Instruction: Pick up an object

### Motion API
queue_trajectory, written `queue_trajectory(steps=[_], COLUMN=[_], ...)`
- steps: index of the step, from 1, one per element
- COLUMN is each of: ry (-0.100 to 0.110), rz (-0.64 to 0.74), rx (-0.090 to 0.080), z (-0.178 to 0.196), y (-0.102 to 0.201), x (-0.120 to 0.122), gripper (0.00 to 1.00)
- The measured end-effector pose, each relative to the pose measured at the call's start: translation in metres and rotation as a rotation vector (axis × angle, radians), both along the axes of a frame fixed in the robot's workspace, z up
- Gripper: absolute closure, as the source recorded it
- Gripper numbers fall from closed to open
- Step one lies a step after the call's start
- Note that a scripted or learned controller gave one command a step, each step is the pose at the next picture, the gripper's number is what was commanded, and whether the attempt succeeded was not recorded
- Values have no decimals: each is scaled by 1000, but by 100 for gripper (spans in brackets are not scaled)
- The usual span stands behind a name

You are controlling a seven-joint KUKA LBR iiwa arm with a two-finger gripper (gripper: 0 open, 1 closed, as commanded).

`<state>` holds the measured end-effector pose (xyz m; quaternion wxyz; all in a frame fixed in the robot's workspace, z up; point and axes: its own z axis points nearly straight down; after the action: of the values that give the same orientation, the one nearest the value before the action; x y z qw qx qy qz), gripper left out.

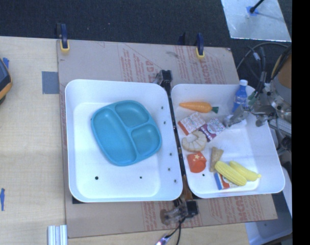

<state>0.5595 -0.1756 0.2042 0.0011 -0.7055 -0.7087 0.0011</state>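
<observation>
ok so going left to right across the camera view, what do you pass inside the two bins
Blue divided plate in the left bin → then, in the right bin, the red tomato slice → yellow corn cob → small water bottle → gripper coming in from the right.

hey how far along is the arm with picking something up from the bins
Done: nothing is lifted yet; the carrot, corn and bottle all lie in the right bin. In hand: the gripper hangs low beside the bottle. Left: gripping an item and raising it.
</observation>
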Motion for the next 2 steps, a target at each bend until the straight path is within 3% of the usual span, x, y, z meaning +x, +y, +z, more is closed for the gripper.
queue_trajectory(steps=[1, 2], ry=[-10, -11], rz=[0, 4], rx=[-2, 0], z=[-108, -97], y=[55, 55], x=[72, 73], gripper=[0, 100])
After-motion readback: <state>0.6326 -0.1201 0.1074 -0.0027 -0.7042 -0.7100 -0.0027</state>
